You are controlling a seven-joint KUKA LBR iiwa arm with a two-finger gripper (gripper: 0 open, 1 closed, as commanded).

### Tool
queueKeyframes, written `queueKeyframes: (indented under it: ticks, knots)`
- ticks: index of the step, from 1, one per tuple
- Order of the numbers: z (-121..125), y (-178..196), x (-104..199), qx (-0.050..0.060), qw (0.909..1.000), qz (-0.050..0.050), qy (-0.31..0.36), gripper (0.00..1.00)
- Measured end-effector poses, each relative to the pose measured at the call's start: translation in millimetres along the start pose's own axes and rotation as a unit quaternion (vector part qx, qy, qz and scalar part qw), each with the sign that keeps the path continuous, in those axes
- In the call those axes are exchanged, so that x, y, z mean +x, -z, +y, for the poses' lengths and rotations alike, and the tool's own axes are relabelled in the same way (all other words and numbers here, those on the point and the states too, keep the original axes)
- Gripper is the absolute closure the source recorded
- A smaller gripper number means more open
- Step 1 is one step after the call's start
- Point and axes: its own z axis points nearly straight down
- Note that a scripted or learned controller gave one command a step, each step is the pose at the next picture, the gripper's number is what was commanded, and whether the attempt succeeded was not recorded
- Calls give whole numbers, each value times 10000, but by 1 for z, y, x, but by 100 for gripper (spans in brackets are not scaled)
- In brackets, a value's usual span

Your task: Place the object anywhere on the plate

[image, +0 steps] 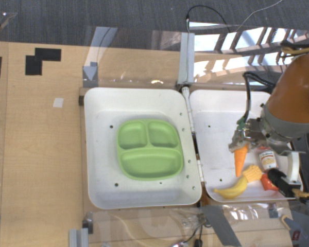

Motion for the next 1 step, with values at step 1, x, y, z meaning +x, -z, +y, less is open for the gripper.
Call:
queueKeyframes:
  ticks: [1]
  knots:
    - [1, 10, 0, -13, 10000, 2, 13, 100]
